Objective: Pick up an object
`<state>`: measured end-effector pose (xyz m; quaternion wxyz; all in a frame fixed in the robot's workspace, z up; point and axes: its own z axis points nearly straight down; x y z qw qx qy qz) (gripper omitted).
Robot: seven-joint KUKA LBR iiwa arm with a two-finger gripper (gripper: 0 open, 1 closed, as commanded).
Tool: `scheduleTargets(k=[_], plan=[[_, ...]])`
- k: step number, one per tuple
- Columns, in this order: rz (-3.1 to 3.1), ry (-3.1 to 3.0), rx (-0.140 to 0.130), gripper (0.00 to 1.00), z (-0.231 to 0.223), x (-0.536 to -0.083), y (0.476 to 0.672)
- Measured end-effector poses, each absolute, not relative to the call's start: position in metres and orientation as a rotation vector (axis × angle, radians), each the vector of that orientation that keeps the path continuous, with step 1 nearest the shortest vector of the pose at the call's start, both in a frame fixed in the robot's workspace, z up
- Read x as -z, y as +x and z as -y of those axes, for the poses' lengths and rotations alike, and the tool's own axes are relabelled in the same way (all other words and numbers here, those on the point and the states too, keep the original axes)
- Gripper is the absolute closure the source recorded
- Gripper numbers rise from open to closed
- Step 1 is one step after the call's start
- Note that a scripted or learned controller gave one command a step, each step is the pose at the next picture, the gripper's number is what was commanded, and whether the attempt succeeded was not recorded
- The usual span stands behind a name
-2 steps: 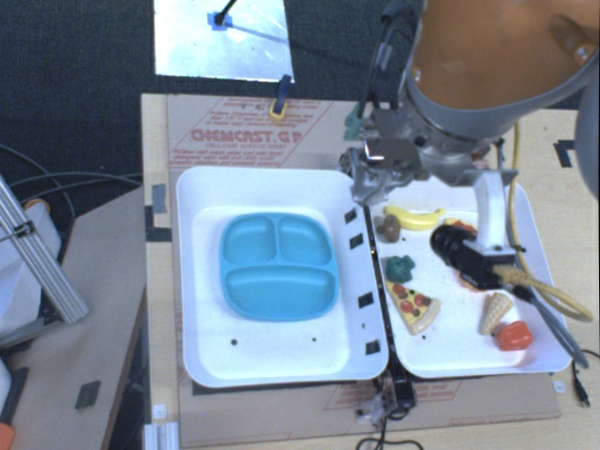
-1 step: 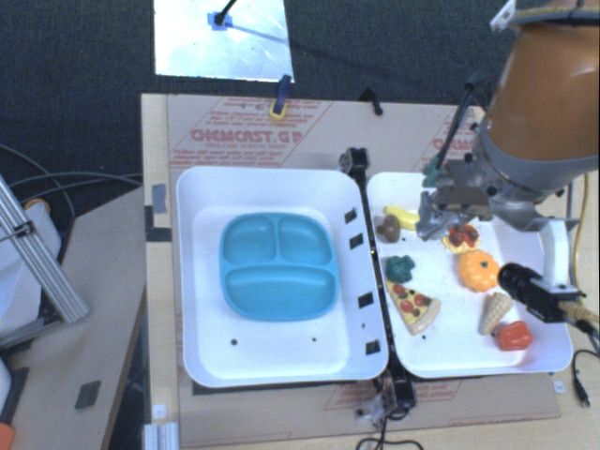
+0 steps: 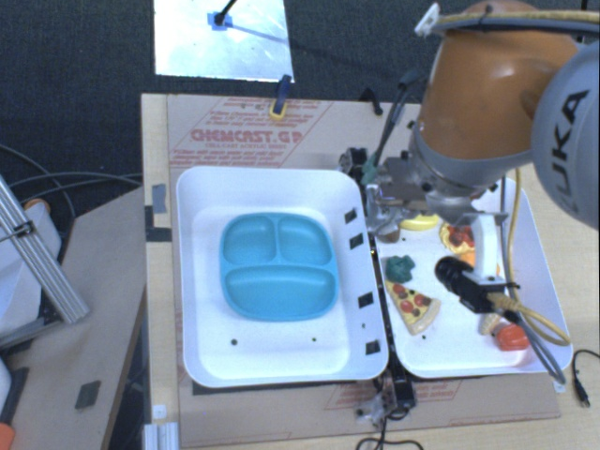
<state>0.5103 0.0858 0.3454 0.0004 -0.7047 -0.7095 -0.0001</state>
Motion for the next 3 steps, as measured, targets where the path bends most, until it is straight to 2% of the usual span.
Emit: scheduleTargets(k=[1,2,3], plan=[[2.225,-2.219,0.002,0.00,-0.083,-0.347,0.510],[2.230,-2.216,0.006,1.00,-0.084,-0.358,0.510],[2.230,-2.216,0.005,0.00,-0.084,-0.358,0.510]])
